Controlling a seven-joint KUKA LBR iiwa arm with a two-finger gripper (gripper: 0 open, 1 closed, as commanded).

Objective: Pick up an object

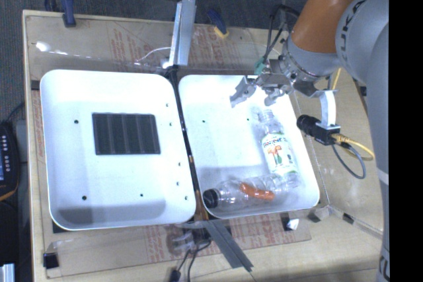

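The arm (357, 16) is reached in from the right over the surface (99, 49); the right bin (211, 142) is seen beside the left bin (66, 142); the gripper (256, 93) is spread with nothing between its fingers, just above the upright-lying bottle (277, 152); a second bottle (248, 193) is touched at the bin's near wall; a grasp could be lost, since clear round plastic may roll or slip aside.
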